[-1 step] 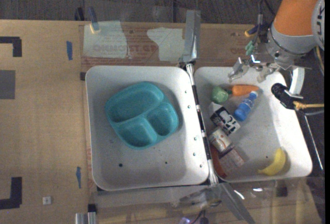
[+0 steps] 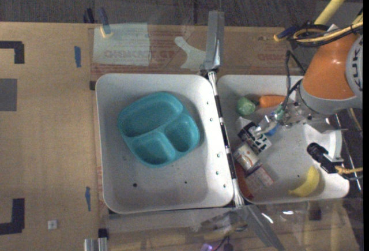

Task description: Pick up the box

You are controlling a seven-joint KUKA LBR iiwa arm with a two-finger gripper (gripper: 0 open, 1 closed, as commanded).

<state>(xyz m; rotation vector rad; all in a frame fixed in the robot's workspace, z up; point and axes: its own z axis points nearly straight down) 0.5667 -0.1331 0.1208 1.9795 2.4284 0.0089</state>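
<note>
**Clerk:** Camera view, please. Where is the task's thing?

**Inspector:** In the right bin (image 2: 288, 154), near its left wall. A small black-and-white box (image 2: 254, 137) lies there, tilted. A pale package (image 2: 247, 158) is just below it in the frame, and a red-and-white carton (image 2: 260, 177) lies below that. Which of the three the task intends cannot be settled. The patterned one lies nearest the arm.

**Clerk:** Handling?

**Inspector:** Judged to be light card, stiff at the edges and liable to dent on the broad faces. It is probably smooth, so it may slip. The best hold would be across its narrow sides, and the wall and the neighbouring package leave little room.

**Clerk:** And the tool?

**Inspector:** The tool (image 2: 270, 127) hangs just to the right of the box, close to it or touching it. How far open it is cannot be told, and nothing is seen in its grip.

**Clerk:** Other contents?

**Inspector:** The right bin also has a green fruit (image 2: 246, 105), a carrot (image 2: 271, 101) and a banana (image 2: 308, 183). On the same desk (image 2: 46, 146), the left bin (image 2: 115, 186) holds a teal divided plate (image 2: 158, 127).
</note>
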